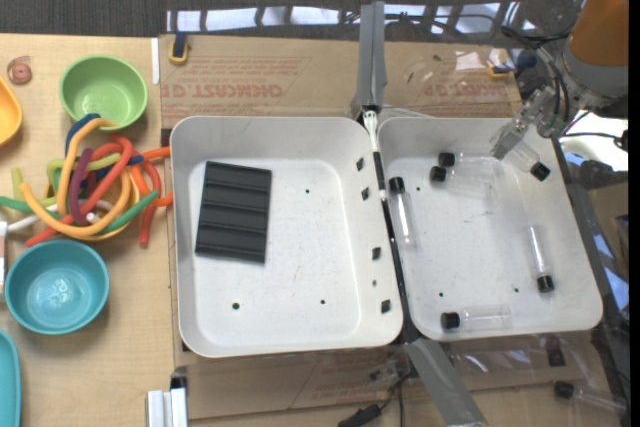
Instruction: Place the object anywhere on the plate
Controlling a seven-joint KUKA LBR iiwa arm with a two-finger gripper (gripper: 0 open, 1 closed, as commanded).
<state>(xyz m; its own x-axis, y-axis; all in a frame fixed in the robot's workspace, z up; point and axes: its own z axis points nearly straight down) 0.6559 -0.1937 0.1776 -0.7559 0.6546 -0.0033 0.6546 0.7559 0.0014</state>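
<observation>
A black ridged rectangular plate (233, 211) lies flat in the left part of the left bin (290, 330). Several clear tubes with black caps lie scattered in the right bin (480, 225): one (401, 212) along its left wall, one (538, 258) near its right wall, one (474, 319) at its front edge. Two small black caps (441, 166) sit near the back. My gripper (517, 133) hangs over the back right corner of the right bin, below the orange wrist band (603, 25). Nothing shows in it.
On the wooden bench to the left stand a green bowl (103, 92) and a teal bowl (57, 286), with a tangle of coloured cords (96, 183) between them. Cardboard (270, 80) lies behind the bins. A grey bar (371, 55) rises behind the bins' join.
</observation>
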